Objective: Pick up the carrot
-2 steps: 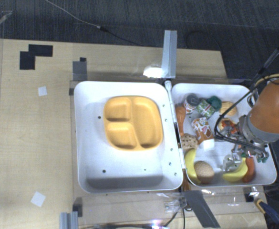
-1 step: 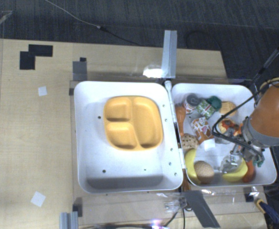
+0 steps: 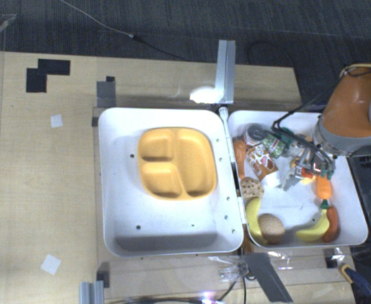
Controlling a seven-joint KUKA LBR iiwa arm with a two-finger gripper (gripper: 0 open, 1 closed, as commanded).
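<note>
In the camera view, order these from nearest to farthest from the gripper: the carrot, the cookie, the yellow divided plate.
1. carrot, just right of the gripper, in the right bin.
2. cookie, by that bin's left wall.
3. yellow divided plate, in the left bin.

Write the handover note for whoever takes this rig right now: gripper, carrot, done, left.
Gripper: low in the right bin, by the upper end of the carrot. Whether it is open or shut cannot be told.
Carrot: lies in the right bin near its right side, just below the gripper. No grasp can be seen.
Nearby: a banana and a reddish item below the carrot, a cookie to the left.
Left bin: holds a yellow divided tray.
Done: arm has reached the carrot.
Left: confirm the grasp, then lift the carrot out.
</note>
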